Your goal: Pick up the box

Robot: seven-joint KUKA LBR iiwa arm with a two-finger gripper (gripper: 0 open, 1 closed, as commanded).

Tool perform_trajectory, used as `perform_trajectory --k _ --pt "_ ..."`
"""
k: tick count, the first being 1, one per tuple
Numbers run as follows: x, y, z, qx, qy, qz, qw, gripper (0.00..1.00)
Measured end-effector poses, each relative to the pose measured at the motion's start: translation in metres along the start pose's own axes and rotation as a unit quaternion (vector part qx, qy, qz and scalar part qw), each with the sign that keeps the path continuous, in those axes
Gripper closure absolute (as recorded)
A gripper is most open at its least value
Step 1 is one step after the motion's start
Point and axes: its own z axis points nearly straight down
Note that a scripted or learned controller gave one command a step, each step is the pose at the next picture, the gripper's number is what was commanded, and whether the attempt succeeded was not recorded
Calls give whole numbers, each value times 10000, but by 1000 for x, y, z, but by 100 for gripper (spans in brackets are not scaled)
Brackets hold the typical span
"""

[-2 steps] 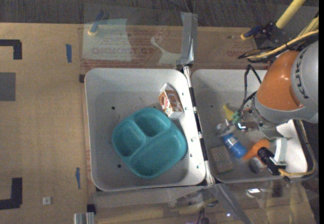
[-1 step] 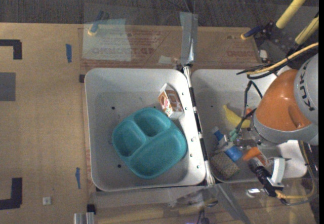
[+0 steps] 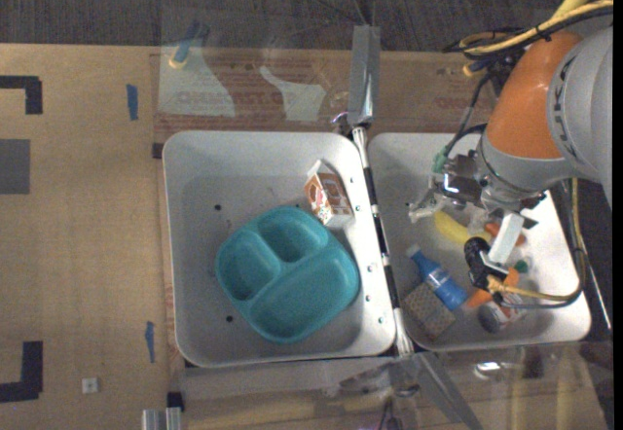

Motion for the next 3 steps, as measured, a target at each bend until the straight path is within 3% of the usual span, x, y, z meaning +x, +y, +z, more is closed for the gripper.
perform_trajectory --k 1,2,3 --pt "-61 -51 89 19 4 836 9965 0" --pt "-62 -51 80 20 -1 851 9964 100" --pt "-77 -47 96 -15 33 -486 9988 100"
